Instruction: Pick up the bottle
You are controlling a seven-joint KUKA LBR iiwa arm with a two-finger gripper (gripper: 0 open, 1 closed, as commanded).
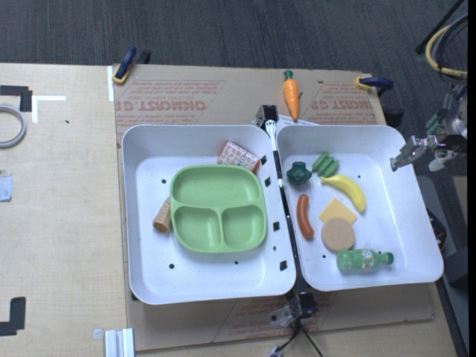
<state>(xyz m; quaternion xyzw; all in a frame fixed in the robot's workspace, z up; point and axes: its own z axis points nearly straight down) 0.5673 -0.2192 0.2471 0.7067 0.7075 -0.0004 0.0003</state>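
Observation:
The green bottle (363,259) lies on its side near the front edge of the right bin (401,222), with its cap pointing right. My gripper (407,156) hangs over that bin's right rim at the far side, well back from the bottle and apart from it. Nothing shows between its tips.
The right bin also holds a banana (348,190), a sausage (304,216), a yellow slice (338,212), a round tan disc (338,235), a broccoli (298,173) and a green vegetable (324,163). In the left bin lie a green divided plate (219,208), a cone (162,218) and a patterned packet (238,155). A carrot (290,95) lies behind the bins.

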